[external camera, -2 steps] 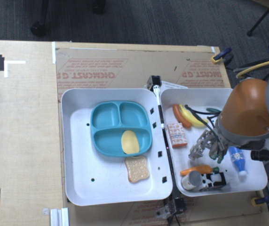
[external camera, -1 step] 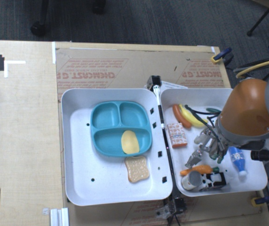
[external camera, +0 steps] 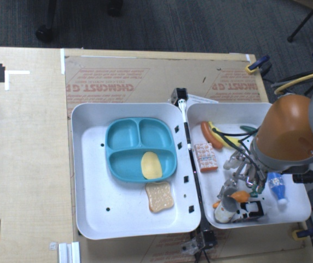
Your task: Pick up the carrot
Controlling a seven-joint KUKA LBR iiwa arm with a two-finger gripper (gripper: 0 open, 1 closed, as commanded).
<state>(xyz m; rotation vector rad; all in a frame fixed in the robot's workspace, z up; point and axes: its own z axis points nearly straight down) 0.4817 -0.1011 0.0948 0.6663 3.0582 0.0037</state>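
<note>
The gripper [external camera: 234,197] hangs low over the carrot [external camera: 238,195], whose long axis I cannot tell.

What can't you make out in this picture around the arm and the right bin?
1. The carrot, camera view: just an orange patch shows under the gripper; the wrist hardware covers the rest, so a grasp cannot be judged.
2. The right bin: the arm hides much of its right side.
3. The small box: its print is too small to read.
4. The bottle: its upper end is hidden by the arm.
</note>
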